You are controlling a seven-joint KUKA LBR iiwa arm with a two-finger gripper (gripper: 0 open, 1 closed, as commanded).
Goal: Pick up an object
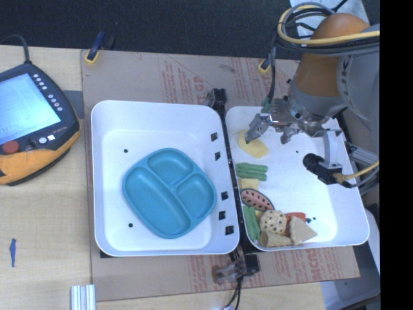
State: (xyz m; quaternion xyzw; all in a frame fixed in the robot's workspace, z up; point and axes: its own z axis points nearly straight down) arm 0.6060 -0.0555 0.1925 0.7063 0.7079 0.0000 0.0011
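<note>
Target object: a pale yellow toy food piece (253, 146) lies near the far-left corner of the right bin (335, 218), the likeliest pick judging by where the tool hangs.
Gripper: the gripper (257, 130) hovers just over the yellow piece, its dark fingers pointing down at the piece's upper edge; whether they are spread or closed cannot be told from this slant, and nothing is visibly held between them.
Arm: the grey arm (322, 76), with its orange band, leans in from the right over the bin's far rim.
Other candidates: a green bean pod (251, 170) sits just below the yellow piece; further toward the near edge cluster a watermelon slice (257, 200), a spotted cookie (274, 221) and a tan wedge (302, 230).
Neighbouring bin: the left bin (106, 173) carries a blue divided plate (169, 192).
Progress: approach looks made; the grasp and lift appear still to come, so the pick is not yet done.
</note>
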